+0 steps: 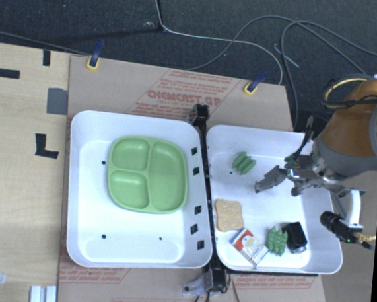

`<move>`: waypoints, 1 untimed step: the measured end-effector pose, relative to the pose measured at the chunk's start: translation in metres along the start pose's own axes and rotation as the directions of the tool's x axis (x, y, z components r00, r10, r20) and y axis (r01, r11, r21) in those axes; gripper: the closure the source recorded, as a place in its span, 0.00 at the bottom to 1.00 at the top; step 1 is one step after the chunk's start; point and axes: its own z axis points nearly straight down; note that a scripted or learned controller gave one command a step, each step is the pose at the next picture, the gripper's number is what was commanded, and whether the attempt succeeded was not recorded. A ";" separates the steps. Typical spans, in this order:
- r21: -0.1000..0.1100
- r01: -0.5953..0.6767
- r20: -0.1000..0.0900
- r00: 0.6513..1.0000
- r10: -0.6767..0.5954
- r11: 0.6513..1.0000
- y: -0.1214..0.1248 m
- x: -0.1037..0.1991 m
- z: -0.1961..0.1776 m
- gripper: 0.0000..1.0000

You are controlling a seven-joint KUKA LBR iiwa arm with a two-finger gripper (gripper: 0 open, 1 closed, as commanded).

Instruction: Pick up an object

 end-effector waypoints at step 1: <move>0.001 0.000 0.000 1.000 0.000 1.000 0.007 0.002 0.061 0.00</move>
